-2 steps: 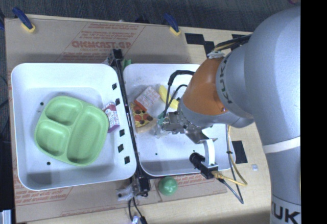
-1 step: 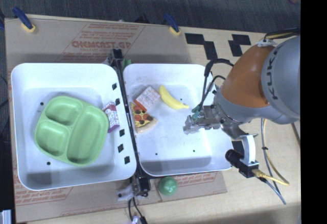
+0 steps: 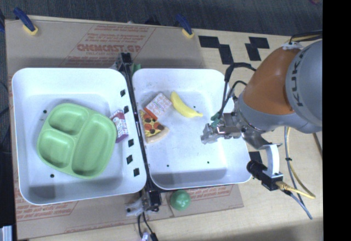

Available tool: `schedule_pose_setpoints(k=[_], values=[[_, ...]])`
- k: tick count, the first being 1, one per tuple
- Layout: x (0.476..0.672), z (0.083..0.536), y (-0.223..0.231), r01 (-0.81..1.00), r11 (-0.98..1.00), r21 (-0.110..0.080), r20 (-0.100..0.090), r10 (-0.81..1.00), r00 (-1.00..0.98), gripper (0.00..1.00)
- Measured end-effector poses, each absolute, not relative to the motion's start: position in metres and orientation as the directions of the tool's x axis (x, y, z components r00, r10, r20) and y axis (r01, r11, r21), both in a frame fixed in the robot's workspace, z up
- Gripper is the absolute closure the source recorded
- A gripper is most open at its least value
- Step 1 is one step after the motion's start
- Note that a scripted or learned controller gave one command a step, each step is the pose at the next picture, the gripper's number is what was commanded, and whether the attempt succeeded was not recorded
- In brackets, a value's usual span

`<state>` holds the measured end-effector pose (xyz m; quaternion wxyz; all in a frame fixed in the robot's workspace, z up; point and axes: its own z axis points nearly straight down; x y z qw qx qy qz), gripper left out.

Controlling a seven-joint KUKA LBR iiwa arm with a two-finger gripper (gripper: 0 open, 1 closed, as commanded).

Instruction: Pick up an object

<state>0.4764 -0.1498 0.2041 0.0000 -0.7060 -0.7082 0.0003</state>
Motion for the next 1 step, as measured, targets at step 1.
schedule_pose_setpoints(k=[1], values=[[0.4766,0.1993,-0.1825,1.000,0.003,0.000,-0.001,1.000,-0.003,1.00]])
